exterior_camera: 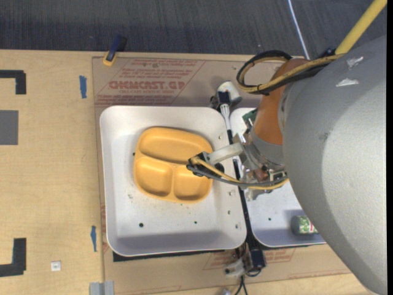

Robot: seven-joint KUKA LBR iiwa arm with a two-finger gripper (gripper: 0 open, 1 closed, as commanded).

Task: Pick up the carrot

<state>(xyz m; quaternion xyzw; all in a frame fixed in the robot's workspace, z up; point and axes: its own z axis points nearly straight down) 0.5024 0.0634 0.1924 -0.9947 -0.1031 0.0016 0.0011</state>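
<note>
Grey arm (344,165) overhangs cardboard-covered bench (49,165), dark carpet (153,11).

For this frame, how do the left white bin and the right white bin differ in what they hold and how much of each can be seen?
The left shallow white bin lies almost fully in sight; the right shallow white bin is largely covered by the grey arm with the orange band. The left bin holds a yellow plastic divided tray; the right bin shows a small green-and-white item near its front edge. Both are white, shallow and side by side on the cardboard-topped bench.
</note>
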